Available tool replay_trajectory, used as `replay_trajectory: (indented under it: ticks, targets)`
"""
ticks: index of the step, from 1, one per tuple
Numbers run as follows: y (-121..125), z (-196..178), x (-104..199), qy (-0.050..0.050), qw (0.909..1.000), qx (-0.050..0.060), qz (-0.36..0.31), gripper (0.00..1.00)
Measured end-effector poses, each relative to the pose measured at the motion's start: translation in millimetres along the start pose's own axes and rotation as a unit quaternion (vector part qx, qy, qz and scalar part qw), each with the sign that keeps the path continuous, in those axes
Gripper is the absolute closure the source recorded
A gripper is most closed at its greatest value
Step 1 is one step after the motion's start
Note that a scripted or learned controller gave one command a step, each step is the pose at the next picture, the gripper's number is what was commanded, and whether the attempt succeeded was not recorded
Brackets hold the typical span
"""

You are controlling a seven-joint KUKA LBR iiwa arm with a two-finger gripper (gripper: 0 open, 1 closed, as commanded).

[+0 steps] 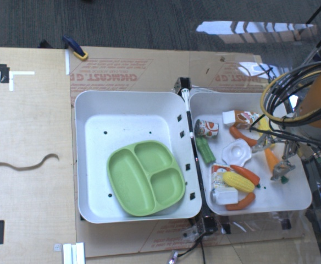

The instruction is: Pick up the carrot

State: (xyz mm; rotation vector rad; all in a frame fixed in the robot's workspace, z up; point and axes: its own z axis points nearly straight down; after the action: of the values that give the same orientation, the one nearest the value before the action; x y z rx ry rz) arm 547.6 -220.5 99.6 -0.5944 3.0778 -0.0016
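Observation:
The carrot (271, 158), a short orange piece, lies on the floor of the right bin (298, 199) near its right side. My gripper (272, 158) hangs over it, reaching in from the right under a bundle of black and yellow cables. One finger (263, 143) stands at the carrot's upper left end and the other at its lower right end. The fingers are spread apart, open, with the carrot in the gap between them and still resting in the bin.
Around the carrot are a white cup (238, 153), corn cob (238, 181), red pepper (246, 173), red sausage (241, 202), green item (206, 150), small can (207, 128) and carton (243, 117). A green divided plate (145, 177) lies in the left bin (94, 120).

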Motion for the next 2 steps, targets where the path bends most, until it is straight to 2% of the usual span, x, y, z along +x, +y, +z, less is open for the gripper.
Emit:
replay_trajectory:
  ticks: [1,2]
  targets:
    - [0.0,-8.5,-2.1,-0.002,1.0000,0.001,-0.001,1.00]
    - [0.2,-8.4,-2.2,-0.002,1.0000,0.001,-0.001,0.00]
